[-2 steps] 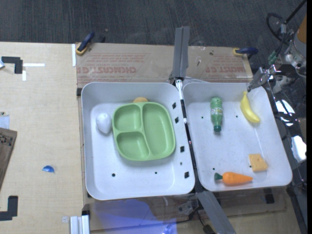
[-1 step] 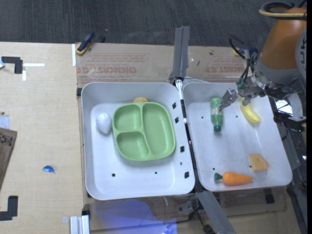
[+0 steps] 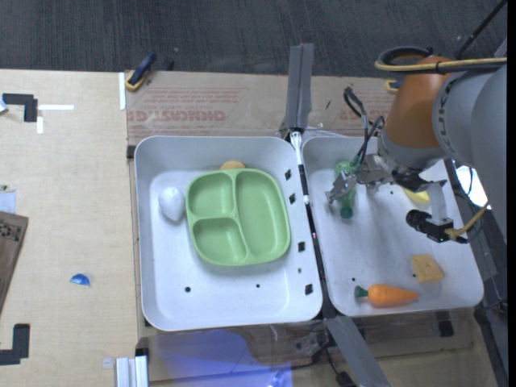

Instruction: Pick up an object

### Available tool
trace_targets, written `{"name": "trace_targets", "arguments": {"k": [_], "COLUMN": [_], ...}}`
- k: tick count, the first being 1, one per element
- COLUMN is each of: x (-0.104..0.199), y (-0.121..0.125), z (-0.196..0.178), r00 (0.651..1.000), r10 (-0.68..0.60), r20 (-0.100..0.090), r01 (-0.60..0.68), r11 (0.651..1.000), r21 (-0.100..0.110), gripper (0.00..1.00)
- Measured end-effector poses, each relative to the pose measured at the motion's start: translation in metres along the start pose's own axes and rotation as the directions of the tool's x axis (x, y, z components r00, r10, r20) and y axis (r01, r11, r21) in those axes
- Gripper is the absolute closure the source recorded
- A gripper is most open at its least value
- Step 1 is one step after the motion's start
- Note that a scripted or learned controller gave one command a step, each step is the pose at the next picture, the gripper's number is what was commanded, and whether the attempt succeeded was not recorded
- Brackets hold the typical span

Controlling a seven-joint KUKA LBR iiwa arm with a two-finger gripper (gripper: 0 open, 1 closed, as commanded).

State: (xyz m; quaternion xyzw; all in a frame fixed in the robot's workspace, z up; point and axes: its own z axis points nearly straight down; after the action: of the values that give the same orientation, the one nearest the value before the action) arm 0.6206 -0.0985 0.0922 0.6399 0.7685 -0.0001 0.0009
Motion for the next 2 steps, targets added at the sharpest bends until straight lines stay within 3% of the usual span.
{"name": "trace_targets", "arguments": {"k": [1,2], "x": [-0.002,-0.01], "y": [0.0,0.015], "z": [-0.009,0.003], "r00": [1.0,0.994], "r10": [0.005,-0.111], "r20": [0.001,-0.012], "r01": [-0.005,0.111], "r11": [1.0,0.993], "r21": [0.0,0.033], "gripper": [1.0,1.0]}}
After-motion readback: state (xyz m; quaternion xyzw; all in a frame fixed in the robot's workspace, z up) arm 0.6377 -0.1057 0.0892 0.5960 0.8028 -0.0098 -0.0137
